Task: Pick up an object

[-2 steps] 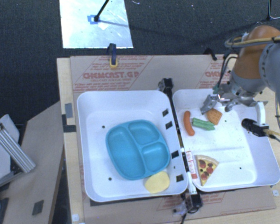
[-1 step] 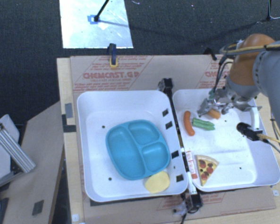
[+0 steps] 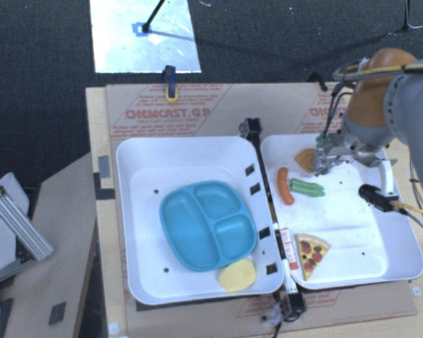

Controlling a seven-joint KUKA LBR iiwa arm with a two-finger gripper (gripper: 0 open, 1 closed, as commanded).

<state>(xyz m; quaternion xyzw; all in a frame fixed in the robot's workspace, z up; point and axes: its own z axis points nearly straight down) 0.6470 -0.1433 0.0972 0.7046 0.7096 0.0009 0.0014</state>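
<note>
— Where is the pincer?

— The two-finger metal gripper (image 3: pixel 323 163) hangs low over the back of the right shallow white plastic bin (image 3: pixel 399 260), at the end of the grey arm with the orange band (image 3: pixel 381 83). Whether it is spread or pressed together, I cannot tell.

— What lies near it?

— A flat orange-brown toy food piece (image 3: pixel 305 159) sits just beside the tip, partly hidden by it. A green toy bean pod (image 3: pixel 307 188) lies just in front, and an orange toy sausage (image 3: pixel 285 186) next to that. A toy pizza slice with red dots (image 3: pixel 311 253) rests near the bin's front left corner.

— And the other bin?

— The left white bin (image 3: pixel 139 205) holds a light-blue plastic tray with three compartments (image 3: pixel 208 225) and a pale yellow round disc (image 3: pixel 236 275) touching the tray's front edge.

— Any writing?

— Red print on the brown cardboard sheet (image 3: pixel 214 100) under the bins reads "CHEMCAST", then letters I cannot make out.

— The surroundings?

— A light wooden bench (image 3: pixel 99 136), dark carpet (image 3: pixel 34 68) behind, with a shiny silver square (image 3: pixel 146 33) on it.
</note>
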